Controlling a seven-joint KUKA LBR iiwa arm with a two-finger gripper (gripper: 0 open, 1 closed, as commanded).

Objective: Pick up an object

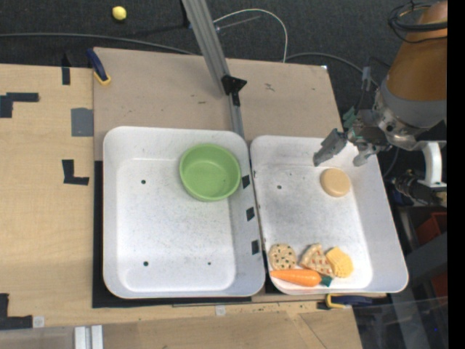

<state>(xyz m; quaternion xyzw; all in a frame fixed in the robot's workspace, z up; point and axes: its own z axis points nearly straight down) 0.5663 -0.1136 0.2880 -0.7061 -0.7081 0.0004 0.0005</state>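
The scene is evenly and brightly lit from above. Mild glare is seen on the white bins (116,195), whose surfaces are nearly washed out. Soft, short shadows are cast beneath the green bowl (210,171). Slight blur is noted throughout, and the dark floor at the top is underexposed.

- Left bin (123,217): white, peppered with fine dark specks.
- Right bin (290,209): white, same dark speckling.
- Bowl (210,171): light green.
- Round disc (336,182): pale tan.
- Carrot (296,277): orange.
- Cookie (282,256): tan with dark dots.
- Ball (119,12), far left: yellow.
- Arm (415,64): orange band over grey.
- Bench (36,217): light wood with black tape marks.
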